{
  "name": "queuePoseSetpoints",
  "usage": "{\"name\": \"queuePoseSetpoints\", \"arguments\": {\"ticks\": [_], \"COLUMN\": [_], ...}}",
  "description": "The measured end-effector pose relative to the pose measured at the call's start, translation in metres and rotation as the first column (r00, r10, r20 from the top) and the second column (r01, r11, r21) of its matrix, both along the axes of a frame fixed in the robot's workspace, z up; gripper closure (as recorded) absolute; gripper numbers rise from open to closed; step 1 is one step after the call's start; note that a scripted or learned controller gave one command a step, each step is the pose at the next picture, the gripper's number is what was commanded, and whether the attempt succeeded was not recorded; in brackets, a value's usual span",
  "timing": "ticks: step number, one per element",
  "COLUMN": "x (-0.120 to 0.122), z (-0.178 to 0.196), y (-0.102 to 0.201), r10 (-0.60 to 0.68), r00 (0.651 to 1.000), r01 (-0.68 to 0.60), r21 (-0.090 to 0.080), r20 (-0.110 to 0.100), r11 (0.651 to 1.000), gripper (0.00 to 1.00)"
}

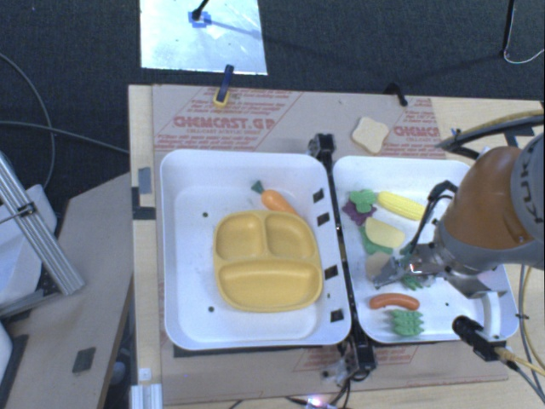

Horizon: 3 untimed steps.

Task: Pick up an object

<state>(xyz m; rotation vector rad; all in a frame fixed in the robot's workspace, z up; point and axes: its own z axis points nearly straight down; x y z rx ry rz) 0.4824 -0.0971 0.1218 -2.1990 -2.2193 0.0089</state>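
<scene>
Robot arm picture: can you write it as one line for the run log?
arm: over right bin | gripper: low, near sausage and corn | held: nothing seen | left bin: yellow tray, carrot

A toast slice and blue-yellow clamp lie on the bench.

Toy foods in right bin

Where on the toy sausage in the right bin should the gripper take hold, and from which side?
Grip the sausage at its middle, coming from straight above, fingers across its narrow width. It lies flat and lengthwise left to right, with the green toy close below it.
</scene>
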Motion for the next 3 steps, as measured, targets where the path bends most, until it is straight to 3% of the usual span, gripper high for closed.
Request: {"name": "queuePoseSetpoints", "arguments": {"ticks": [1,3], "x": [0.006,0.088], "z": [-0.035,-0.033], "y": [-0.013,-0.05], "r10": [-0.01,-0.004], "r00": [1.0,1.0], "r01": [0.01,0.004], "r21": [-0.012,-0.011], "r20": [0.025,0.028], "r11": [1.0,1.0], "gripper": [0.0,0.0]}}
